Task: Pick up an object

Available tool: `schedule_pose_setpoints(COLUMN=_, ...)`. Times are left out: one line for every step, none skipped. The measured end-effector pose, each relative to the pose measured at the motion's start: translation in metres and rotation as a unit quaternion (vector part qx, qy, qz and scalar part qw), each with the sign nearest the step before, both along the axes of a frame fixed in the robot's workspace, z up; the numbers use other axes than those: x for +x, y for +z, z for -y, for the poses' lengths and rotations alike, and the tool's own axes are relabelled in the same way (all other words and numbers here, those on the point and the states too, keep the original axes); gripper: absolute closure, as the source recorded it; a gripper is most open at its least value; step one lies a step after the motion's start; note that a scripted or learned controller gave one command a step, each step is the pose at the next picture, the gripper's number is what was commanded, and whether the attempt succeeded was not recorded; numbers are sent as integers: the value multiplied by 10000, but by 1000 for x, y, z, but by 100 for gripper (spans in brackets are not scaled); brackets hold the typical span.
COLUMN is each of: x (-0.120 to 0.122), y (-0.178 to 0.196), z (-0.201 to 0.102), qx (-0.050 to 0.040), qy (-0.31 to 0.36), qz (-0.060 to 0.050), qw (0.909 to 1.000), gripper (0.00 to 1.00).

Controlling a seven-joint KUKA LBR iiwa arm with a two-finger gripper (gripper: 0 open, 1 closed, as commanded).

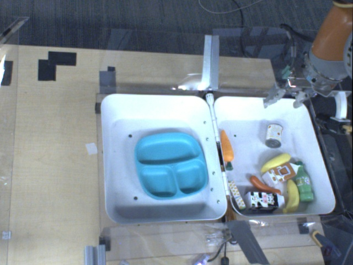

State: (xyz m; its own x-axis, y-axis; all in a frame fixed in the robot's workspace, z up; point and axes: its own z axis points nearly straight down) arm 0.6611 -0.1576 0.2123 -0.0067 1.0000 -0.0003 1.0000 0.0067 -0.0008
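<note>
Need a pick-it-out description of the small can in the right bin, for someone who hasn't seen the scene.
Start at the right bin, the one without the blue tray. The small can lies alone in its upper half, apart from the toy-food pile below. It's the only grey cylinder there.

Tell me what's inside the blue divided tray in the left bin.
The blue tray lies flat in the left bin, and its three compartments show only bare blue plastic. Whatever is beneath the tray is covered.

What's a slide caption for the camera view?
Open gripper poised over the right bin's far edge; small can, carrot, bananas and cartons below; blue tray in the left bin.
</note>
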Motion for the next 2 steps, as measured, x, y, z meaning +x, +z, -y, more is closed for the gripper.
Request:
schedule_pose_setpoints(x=9, y=-74, z=48, qx=-3, qy=252, qz=2, qw=9997, gripper=0)
schedule_pose_setpoints(x=-24, y=-125, z=12, qx=-10, qy=585, qz=40, qw=9983, gripper=0)
